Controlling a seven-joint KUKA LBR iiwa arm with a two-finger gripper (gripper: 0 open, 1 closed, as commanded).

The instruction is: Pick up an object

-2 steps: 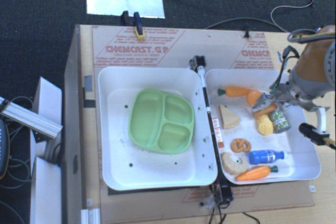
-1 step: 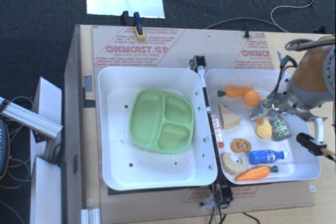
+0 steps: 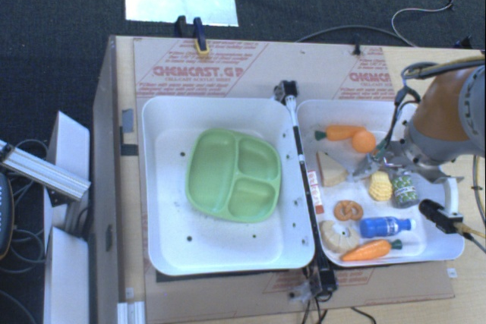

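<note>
Dark speckled carpet surrounds a bench topped with brown protective sheeting printed in red lettering (image 3: 199, 72). Two shallow white plastic bins sit side by side on it, touching along a central seam.

Left bin (image 3: 163, 163): holds one pale green moulded plastic tray with four compartments (image 3: 234, 174), lying flat, roughly centred, slightly toward the bin's right wall.

Right bin (image 3: 448, 248): holds a cluster of toy food items.
- Orange plastic carrot with green top (image 3: 342, 133), near the far edge, lying crosswise.
- Small orange ball-shaped fruit (image 3: 364, 142), touching the carrot's right end.
- Tan wedge, like a cheese or bread slice (image 3: 329, 171), near the left wall.
- Brown pretzel-shaped piece (image 3: 348, 209), below the wedge.
- Pale round bread-like piece (image 3: 339, 236), at the near left corner.
- Second orange carrot (image 3: 367, 250), along the near edge.
- Blue plastic bottle with white cap (image 3: 386, 226), lying on its side just above that carrot.
- Yellow corn-like knobbly piece (image 3: 380, 187), mid-bin.
- Clear bag or pot of green contents (image 3: 405, 192), just right of the yellow piece.

Grey arm with orange band (image 3: 448, 114) enters over the bin's right edge. Gripper (image 3: 377, 162) is low over the bin's middle, just above the yellow piece and beside the orange fruit. Finger opening: cannot tell; nothing is visibly held between them.
</note>
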